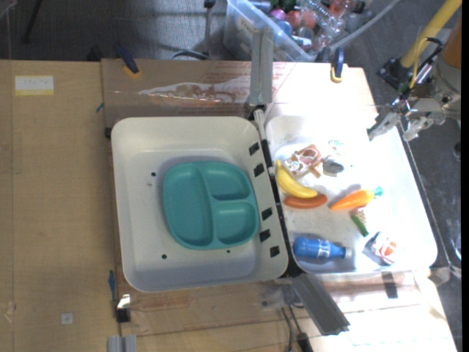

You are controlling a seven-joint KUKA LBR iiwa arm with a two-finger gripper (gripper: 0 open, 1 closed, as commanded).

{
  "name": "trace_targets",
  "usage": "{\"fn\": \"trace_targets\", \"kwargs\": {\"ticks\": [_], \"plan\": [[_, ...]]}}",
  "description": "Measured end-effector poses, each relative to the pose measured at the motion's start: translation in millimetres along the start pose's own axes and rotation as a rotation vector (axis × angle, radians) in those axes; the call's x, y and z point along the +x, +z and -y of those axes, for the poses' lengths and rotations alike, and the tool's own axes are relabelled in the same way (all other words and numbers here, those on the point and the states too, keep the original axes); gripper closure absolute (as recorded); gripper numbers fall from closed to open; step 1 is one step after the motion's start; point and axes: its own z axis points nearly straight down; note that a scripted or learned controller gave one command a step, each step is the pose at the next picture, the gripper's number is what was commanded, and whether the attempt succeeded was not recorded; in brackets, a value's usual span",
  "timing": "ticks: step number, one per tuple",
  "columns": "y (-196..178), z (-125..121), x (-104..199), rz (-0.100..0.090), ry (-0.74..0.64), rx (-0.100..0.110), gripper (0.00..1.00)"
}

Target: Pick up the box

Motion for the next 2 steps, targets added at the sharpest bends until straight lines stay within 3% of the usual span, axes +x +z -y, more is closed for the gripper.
{"fn": "trace_targets", "kwargs": {"ticks": [1,2], "plan": [[67,80,69,-0.001,0.371,0.005,0.0],[164,15,69,0.002,-0.18,-0.011,0.0]]}}
